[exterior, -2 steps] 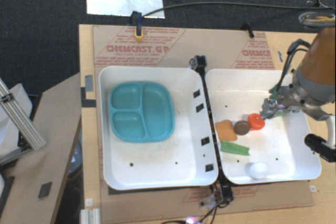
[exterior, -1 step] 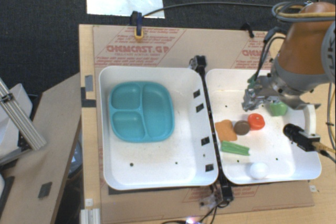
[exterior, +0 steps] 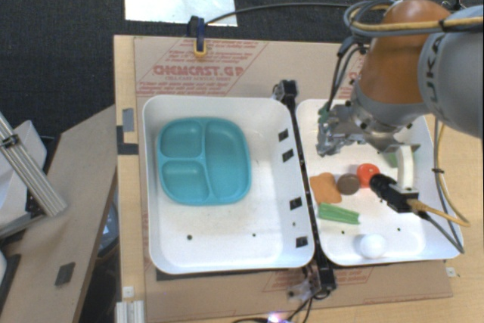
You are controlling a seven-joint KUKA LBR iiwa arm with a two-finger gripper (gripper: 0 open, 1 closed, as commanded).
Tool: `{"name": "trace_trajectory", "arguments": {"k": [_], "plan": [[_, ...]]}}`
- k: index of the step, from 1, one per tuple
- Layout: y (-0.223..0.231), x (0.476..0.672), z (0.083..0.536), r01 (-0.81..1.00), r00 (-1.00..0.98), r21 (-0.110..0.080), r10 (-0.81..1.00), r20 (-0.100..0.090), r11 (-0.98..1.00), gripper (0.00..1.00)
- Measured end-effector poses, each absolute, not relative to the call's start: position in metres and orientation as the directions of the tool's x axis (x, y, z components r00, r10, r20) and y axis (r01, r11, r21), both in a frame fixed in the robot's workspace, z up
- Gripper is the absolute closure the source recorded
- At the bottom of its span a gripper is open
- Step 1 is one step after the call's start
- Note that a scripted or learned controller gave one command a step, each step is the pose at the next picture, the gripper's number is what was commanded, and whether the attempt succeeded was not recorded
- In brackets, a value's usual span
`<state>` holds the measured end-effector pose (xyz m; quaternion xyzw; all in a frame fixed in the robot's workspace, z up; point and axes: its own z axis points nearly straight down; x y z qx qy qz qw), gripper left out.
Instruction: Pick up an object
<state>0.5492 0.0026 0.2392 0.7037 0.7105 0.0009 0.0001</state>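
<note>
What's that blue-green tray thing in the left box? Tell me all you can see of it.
The tray is a turquoise plate with rounded corners, plastic by its look, split by raised ridges into three compartments. It lies flat, slightly turned, on the floor of the left bin, toward its back-left part. Nothing lies in it, and nothing touches it but the bin.

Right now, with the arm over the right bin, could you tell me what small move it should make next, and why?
Probably a short descent toward the front of the right bin. The gripper hangs above its back left part, with nothing visibly held. The nearest things, an orange piece and a brown round piece, lie just in front of it, apart from the green strip.
</note>
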Motion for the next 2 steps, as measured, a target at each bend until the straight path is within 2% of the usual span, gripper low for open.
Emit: {"name": "trace_trajectory", "arguments": {"k": [1, 2], "plan": [[0.057, 0.573, 0.242, 1.000, -0.010, 0.003, 1.000, 0.002, 0.010, 1.00], [0.103, 0.598, 0.217, 1.000, -0.008, 0.002, 1.000, 0.001, 0.008, 1.00]]}}
